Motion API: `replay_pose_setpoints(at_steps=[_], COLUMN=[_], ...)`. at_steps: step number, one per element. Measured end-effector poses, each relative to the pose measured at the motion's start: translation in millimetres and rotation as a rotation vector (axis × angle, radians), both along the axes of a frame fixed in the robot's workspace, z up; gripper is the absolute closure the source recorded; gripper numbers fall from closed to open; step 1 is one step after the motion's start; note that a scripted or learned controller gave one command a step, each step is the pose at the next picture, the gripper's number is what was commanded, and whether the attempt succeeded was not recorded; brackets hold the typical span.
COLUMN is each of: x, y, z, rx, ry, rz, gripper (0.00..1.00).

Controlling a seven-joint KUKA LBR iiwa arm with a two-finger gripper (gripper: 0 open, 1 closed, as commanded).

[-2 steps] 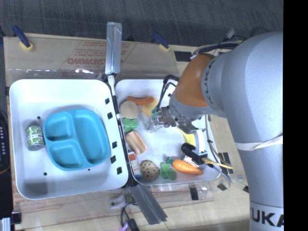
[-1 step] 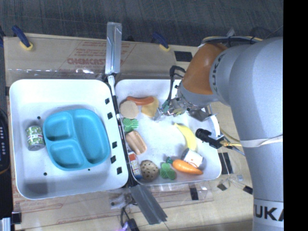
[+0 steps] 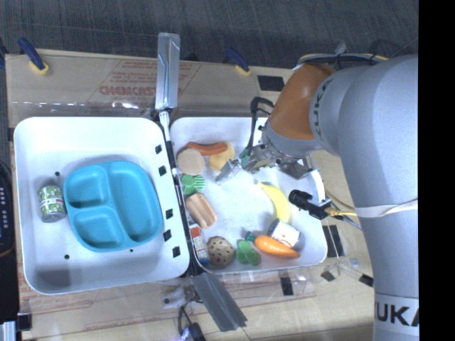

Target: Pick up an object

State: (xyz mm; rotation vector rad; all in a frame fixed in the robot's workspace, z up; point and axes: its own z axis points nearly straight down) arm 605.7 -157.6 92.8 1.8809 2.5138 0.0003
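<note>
The right bin point(image 3: 234, 130) holds several toy foods. Along its back-left lie a red sausage point(image 3: 207, 148), a round tan bun point(image 3: 190, 161) and a yellow cheese wedge point(image 3: 222, 160). My gripper point(image 3: 238, 166) hangs low over the bin's back middle, right beside the cheese wedge, and I see nothing held in it. A banana point(image 3: 277, 201) lies to its right. A hot dog point(image 3: 200, 209) and a green leafy piece point(image 3: 192, 183) sit by the left wall. Along the front lie a carrot point(image 3: 276, 246), a white box point(image 3: 286, 231), a speckled ball point(image 3: 220, 250) and a green vegetable point(image 3: 247, 253).
The left bin point(image 3: 28, 141) holds a blue divided tray point(image 3: 112, 204) and a small green can point(image 3: 51, 202) at its left wall. A small packet point(image 3: 199, 241) stands against the divider between the bins. The grey arm point(image 3: 362, 133) covers the right bin's right side.
</note>
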Motion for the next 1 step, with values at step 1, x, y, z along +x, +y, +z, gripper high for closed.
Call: replay_pose_setpoints(at_steps=[1], x=[52.1], y=[20.2], z=[0.0], rx=[0.001], ry=[0.001], rz=[-0.014], gripper=[0.00])
